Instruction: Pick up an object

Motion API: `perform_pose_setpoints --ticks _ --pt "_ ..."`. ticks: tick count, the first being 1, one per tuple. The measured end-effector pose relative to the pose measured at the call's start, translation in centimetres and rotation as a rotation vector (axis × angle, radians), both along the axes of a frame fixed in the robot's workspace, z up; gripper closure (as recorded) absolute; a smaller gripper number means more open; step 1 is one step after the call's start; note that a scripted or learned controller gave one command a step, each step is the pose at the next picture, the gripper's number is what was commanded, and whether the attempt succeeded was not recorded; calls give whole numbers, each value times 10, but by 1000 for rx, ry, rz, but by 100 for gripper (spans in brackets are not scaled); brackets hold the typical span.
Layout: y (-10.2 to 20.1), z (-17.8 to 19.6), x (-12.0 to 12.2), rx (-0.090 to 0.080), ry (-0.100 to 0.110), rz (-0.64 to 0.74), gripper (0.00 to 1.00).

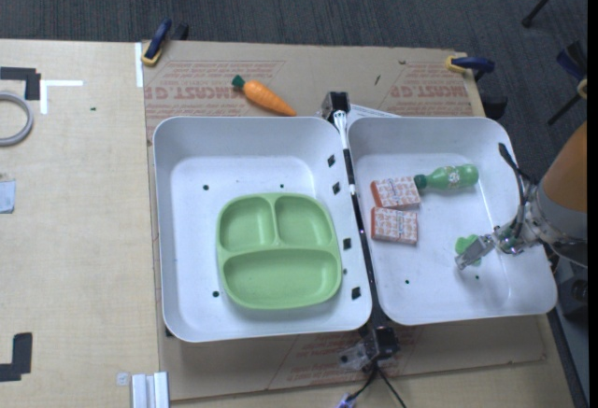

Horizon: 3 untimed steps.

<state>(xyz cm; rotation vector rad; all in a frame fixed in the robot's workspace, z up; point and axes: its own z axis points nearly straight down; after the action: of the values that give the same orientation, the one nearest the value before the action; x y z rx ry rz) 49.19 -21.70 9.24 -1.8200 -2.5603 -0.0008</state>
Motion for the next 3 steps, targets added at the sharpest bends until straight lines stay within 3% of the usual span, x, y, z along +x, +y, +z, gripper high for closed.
perform_pose_setpoints --ticks 1,2,3 --pt "33 0 52 -2 -3 373 0" --pt "33 10 52 -3 -5 371 100" --pt "69 0 -8 0 -1 454 100"
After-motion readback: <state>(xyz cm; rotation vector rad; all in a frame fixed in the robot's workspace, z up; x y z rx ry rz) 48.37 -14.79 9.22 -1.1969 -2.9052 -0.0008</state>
